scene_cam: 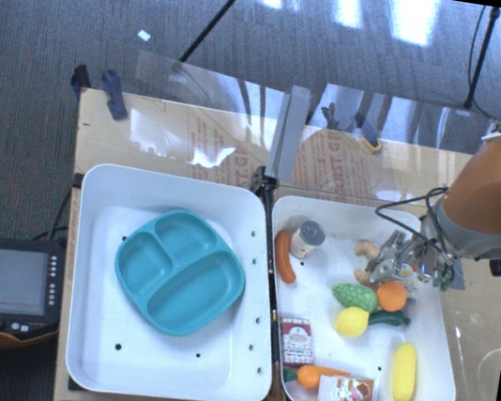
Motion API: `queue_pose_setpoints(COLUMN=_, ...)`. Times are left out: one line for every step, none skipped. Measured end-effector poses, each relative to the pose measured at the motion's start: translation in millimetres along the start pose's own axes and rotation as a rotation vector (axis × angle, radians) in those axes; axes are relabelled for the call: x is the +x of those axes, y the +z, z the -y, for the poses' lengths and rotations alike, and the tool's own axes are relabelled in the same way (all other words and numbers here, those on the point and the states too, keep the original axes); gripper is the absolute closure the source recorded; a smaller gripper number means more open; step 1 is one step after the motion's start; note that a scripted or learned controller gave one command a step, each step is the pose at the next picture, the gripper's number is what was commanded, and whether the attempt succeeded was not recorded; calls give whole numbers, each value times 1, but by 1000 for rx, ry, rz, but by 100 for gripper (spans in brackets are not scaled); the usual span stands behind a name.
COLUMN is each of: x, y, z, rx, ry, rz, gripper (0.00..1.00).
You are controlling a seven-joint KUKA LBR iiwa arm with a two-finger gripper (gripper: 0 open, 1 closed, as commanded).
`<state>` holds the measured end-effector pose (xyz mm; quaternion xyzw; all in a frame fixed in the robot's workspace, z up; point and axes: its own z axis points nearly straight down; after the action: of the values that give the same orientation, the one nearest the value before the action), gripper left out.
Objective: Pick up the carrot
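The hand (399,263) hovers, its spread impossible to tell — the carrot (320,377) lies well apart, so approach comes next.

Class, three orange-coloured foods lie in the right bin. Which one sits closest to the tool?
The round orange fruit, just below the tool. The sausage lies along the bin's left wall, and the carrot lies near the front edge, both farther off.

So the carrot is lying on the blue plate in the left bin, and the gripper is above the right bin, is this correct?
Not quite. The camera view shows the carrot in the right bin, near its front edge beside a small red box, not on the blue plate. That plate does sit in the left bin, and the gripper is above the right bin.
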<state>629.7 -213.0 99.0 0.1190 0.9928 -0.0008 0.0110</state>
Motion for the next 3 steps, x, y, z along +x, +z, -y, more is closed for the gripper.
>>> queue_pose_setpoints(x=97, y=-11, z=-4, rx=2, ry=173, rz=-20, gripper=100)
queue_pose_setpoints(x=92, y=-21, z=-112, rx=1, ry=307, rz=-22, gripper=100)
queue_pose_setpoints(x=92, y=-21, z=-109, rx=3, ry=311, rz=-22, gripper=0)
